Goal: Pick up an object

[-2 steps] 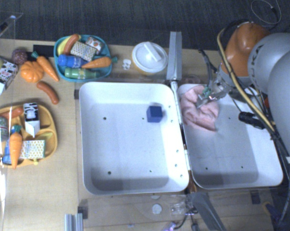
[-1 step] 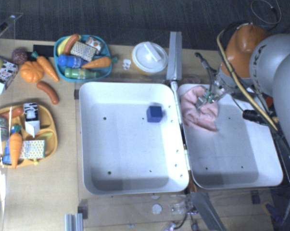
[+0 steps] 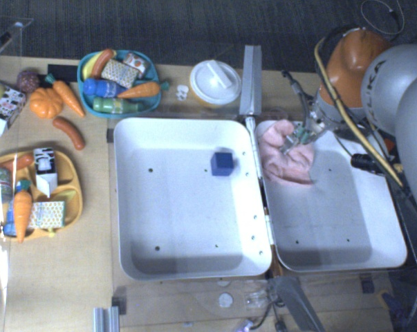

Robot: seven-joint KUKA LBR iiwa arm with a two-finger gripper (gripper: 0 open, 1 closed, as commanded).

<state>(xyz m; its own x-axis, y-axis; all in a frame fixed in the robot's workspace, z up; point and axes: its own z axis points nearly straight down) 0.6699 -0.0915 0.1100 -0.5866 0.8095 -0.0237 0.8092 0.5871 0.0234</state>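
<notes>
Camera view: gripper [image 3: 296, 138] down on pink cloth [image 3: 285, 159] in right bin [image 3: 346, 254] (far left corner); jaws' state cannot be told. Blue cube [image 3: 223, 162] in left bin [image 3: 180, 254].

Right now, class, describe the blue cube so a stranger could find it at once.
Find the two white bins side by side and take the left bin. Near its upper right corner sits the blue cube, small and hard-edged, unlike the soft pink cloth next door.

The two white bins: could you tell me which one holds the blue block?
The left bin holds the blue block, near its upper right corner. The right bin holds a pink cloth instead, with the hand on it.
</notes>
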